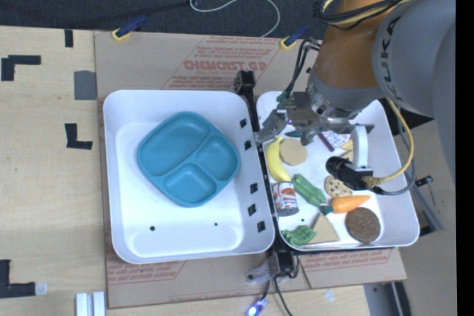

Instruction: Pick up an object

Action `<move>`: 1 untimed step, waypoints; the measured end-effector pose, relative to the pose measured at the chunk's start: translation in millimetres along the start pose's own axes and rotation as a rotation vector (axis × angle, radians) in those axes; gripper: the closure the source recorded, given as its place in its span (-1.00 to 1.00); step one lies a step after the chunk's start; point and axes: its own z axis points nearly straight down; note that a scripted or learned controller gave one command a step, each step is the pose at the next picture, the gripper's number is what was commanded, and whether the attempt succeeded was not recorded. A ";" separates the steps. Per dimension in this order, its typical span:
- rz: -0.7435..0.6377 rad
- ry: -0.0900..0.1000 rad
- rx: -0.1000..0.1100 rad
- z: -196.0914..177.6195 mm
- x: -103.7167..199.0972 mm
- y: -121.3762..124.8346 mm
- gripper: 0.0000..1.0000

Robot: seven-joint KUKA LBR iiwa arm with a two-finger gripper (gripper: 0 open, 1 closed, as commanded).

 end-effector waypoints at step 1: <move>0.003 -0.002 0.000 -8.1 -2.5 2.0 1.00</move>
